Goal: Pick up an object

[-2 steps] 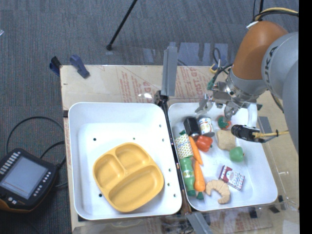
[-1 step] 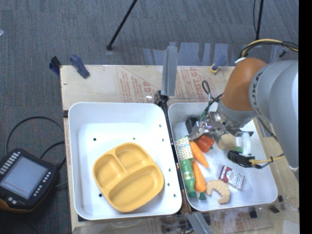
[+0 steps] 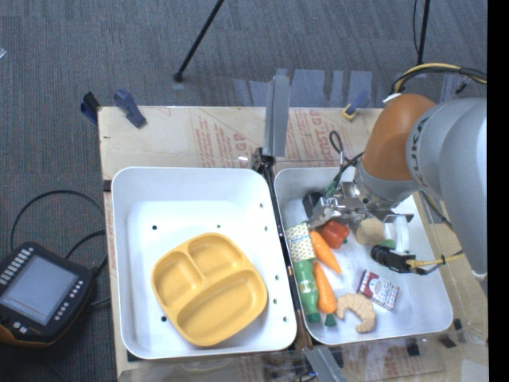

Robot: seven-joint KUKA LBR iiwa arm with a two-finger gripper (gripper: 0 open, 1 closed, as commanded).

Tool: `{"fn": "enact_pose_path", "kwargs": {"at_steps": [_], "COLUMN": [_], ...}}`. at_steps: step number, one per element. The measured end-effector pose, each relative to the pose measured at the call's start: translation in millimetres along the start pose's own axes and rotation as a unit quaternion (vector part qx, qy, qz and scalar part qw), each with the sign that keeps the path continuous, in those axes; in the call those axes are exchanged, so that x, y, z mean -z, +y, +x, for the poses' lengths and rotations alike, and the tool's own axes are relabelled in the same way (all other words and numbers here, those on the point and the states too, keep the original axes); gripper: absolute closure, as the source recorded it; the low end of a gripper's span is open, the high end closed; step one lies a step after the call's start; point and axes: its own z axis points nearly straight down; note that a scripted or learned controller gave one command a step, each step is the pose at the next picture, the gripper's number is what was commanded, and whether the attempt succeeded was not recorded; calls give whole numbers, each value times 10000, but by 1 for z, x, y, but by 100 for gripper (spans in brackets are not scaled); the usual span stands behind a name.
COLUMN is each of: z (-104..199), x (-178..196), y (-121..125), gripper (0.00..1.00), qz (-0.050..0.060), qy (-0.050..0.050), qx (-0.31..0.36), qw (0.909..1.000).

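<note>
Camera view: I see the gripper (image 3: 334, 207) low in the right bin (image 3: 433, 297), at centre right of the frame; I cannot tell its state. Just below it sit a red pepper (image 3: 337, 233), two carrots (image 3: 324, 250), a green bottle (image 3: 305, 277), a croissant (image 3: 358, 309) and a small red box (image 3: 378, 289). A yellow divided plate (image 3: 209, 288) lies in the left bin (image 3: 135, 213).

Two orange carrots (image 3: 325, 269), green bottle (image 3: 307, 280), croissant (image 3: 357, 309) in right bin (image 3: 433, 313).

Even overhead light, slightly soft.
</note>
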Motion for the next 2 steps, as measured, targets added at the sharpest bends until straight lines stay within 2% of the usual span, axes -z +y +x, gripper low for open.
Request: {"fn": "enact_pose_path", "kwargs": {"at_steps": [1, 2], "z": [16, 15], "x": [-1, 4], "y": [-57, -58], "gripper": [0, 100], "qz": [2, 50], "qy": [-5, 6], "qx": [-156, -192], "qw": [9999, 9998]}}
